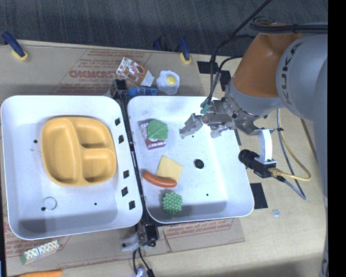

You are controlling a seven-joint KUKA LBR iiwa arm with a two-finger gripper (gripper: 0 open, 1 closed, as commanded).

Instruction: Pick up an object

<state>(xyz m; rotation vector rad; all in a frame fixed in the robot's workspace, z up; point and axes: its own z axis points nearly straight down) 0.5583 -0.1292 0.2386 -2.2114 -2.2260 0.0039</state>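
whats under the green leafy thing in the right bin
The green leafy piece lies on a small dark red packet, whose left edge and lower corner stick out. How far the packet runs beneath it is covered.

One fixed overhead view, slanting down on both white bins (pixel 63 105), arm (pixel 288 68) entering from right

My feed is evenly lit from overhead and fairly bright across the middle of the frame. I see the left bin (pixel 11 154) and right bin (pixel 230 178) nearly washed out, with soft grey shadows along their lower walls. The top of the frame falls dark. Detail is soft and grainy throughout.
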